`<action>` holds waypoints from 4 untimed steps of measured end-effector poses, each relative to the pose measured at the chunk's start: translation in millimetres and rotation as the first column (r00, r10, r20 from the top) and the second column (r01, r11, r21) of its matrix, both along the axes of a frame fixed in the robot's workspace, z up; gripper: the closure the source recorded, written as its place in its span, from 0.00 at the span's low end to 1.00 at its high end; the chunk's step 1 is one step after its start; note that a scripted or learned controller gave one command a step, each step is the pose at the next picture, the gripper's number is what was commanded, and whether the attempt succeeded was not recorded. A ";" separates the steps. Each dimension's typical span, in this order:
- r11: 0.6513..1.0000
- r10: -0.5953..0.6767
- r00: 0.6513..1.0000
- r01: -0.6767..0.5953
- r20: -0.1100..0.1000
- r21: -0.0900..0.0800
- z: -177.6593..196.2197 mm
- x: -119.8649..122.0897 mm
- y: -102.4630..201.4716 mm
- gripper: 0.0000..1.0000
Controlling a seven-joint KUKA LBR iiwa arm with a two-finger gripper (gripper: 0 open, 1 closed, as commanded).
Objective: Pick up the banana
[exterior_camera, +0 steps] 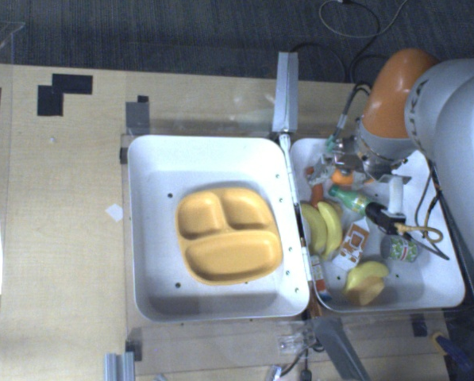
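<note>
The banana is a small yellow bunch lying along the left wall of the right bin, its tips pointing toward the back. My gripper hangs over the back of that bin, up and slightly right of the banana and apart from it. The grey arm with its orange band comes in from the upper right and hides the bin's back right corner.
Around the banana lie a green bottle, a small orange-and-white box, a yellow fruit, a green can and scissors. The left bin holds a yellow divided tray.
</note>
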State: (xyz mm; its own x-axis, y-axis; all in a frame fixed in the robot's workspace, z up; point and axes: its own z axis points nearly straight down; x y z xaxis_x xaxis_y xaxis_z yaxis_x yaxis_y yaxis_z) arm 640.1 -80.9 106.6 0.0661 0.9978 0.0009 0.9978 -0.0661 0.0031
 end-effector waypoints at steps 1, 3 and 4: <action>0.990 0.141 0.990 -0.141 0.008 -0.002 -17.8 -28.4 -22.0 0.00; 1.000 0.006 1.000 -0.006 0.008 -0.001 -17.2 -65.3 -11.0 0.00; 0.951 0.310 0.951 -0.310 0.014 -0.009 -16.2 -128.3 -20.2 0.00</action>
